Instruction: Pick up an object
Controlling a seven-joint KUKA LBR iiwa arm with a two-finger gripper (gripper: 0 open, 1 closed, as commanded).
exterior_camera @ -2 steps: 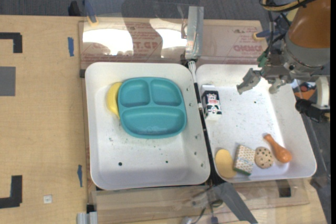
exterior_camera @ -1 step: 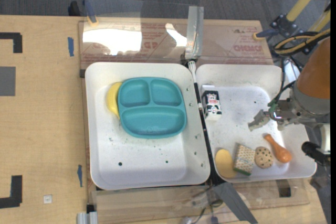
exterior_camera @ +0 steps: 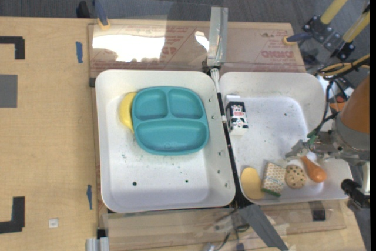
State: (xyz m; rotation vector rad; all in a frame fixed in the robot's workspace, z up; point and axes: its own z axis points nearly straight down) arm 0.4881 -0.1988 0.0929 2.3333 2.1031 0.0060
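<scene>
So the gripper [exterior_camera: 305,150] sits low at the right bin [exterior_camera: 276,85]'s lower right, just above an orange carrot-looking thing [exterior_camera: 315,170] lying beside a cookie [exterior_camera: 294,176], can't tell how open the jaws are, and nothing looks picked up yet.

two white bins [exterior_camera: 111,126], one teal divided plate [exterior_camera: 170,120], one milk carton [exterior_camera: 237,115], one cookie [exterior_camera: 294,176]

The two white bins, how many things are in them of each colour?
Teal: 1, the divided plate
Yellow: 2, the piece under the plate and the piece by the divider
Orange: 1, the carrot shape
Brown: 1, the cookie
White and black: 1, the small carton
Tan and green: 1, the sandwich block
Total: 7
</scene>
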